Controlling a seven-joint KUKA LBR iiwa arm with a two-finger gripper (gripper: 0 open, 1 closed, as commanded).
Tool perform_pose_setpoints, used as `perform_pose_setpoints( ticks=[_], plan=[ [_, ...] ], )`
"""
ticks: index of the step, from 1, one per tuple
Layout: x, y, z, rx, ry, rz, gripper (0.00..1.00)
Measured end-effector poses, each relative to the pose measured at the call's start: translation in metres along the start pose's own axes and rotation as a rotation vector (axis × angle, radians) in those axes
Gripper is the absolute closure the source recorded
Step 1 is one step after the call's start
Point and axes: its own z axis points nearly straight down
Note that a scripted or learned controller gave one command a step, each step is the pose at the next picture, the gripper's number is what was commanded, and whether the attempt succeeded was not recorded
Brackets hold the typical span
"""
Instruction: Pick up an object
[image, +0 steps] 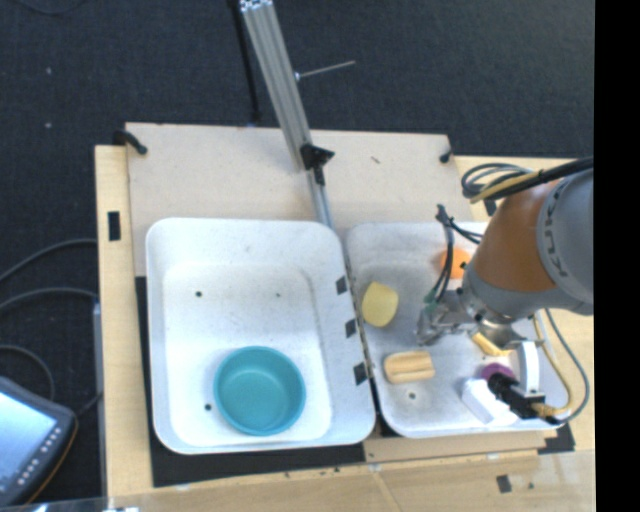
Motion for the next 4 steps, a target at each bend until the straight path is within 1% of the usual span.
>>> perform_pose_setpoints(
  ticks=[1, 2, 3, 4],
  plan=[
    [-0.007, 0.006, -0.062, -0.004, -0.002, -0.008, 1.0],
    [-0.008, 0.009, -0.116, -0.004, -0.002, -0.009, 1.0],
    [-0.009, 0.01, -0.158, -0.002, -0.001, -0.009, 1.0],
    [0.036, 0.03, -0.149, 0.002, 0.0, -0.011, 1.0]
  ],
)
